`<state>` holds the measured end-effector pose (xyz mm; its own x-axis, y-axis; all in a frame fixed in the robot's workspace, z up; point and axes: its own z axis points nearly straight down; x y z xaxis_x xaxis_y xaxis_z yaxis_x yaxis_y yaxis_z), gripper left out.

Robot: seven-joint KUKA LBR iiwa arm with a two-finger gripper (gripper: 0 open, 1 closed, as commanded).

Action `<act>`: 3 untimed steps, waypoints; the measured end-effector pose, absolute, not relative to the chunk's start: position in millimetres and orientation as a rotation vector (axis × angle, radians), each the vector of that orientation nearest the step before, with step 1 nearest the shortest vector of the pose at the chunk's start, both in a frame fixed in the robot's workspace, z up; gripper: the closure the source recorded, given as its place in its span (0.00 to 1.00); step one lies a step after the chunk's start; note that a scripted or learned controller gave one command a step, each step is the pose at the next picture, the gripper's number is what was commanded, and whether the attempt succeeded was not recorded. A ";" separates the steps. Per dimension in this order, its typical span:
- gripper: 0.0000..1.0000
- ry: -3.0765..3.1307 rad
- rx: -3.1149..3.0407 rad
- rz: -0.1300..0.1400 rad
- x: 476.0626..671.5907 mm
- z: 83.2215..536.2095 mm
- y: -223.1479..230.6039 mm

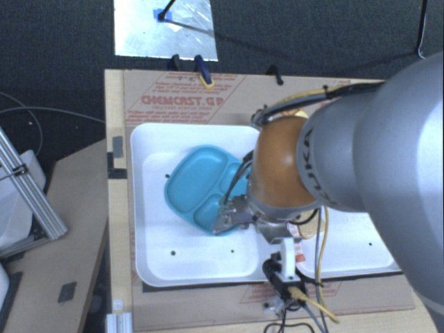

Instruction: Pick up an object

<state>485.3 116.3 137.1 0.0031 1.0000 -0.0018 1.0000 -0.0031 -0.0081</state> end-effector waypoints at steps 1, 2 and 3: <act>1.00 -2.220 -2.221 -0.002 486.9 153.6 118.8; 1.00 -2.225 -2.214 -0.008 564.1 88.6 129.2; 1.00 -2.223 -2.229 -0.009 577.3 220.3 77.3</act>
